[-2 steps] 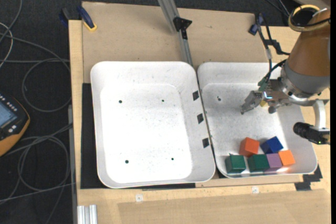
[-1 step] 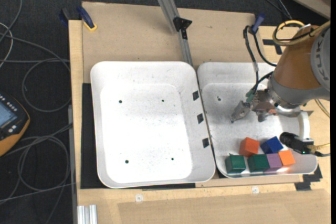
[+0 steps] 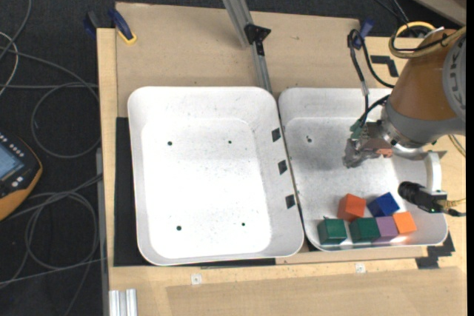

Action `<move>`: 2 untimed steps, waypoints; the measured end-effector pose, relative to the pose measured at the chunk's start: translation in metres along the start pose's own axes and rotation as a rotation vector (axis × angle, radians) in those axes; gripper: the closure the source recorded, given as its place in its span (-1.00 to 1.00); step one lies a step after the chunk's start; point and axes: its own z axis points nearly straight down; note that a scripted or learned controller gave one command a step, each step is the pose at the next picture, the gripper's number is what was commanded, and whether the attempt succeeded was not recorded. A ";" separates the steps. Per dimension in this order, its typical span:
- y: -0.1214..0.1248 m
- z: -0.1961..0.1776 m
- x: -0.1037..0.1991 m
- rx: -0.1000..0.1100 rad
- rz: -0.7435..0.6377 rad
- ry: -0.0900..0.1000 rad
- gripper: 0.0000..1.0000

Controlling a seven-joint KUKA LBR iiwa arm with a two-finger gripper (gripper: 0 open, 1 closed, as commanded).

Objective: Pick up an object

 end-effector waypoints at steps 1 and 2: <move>0.004 -0.047 -0.008 -0.005 -0.001 -0.003 1.00; 0.002 -0.093 -0.003 -0.005 -0.002 -0.003 1.00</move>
